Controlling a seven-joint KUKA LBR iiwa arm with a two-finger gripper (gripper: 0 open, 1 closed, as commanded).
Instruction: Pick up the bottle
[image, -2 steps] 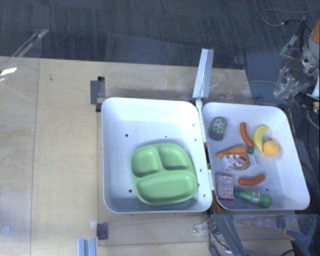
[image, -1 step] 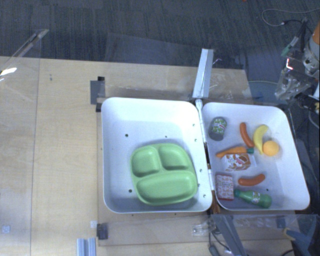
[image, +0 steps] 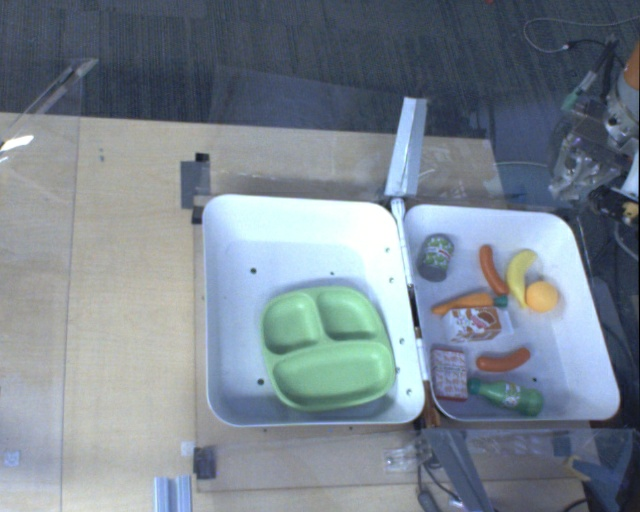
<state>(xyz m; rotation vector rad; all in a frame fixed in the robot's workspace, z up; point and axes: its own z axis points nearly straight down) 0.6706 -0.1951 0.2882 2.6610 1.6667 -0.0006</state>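
Gripper at upper right, beyond the bins, grip state we cannot tell | table pale wood, dark floor behind | left bin holds green plate | right bin: bottle lying at front, sausage, packet, carrot, banana | we see arm parked off-bin.

Two shallow white bins. One green three-compartment plate. One green plastic bottle, two red sausages, one carrot, one banana, one orange ball, one grey can, two printed packets.
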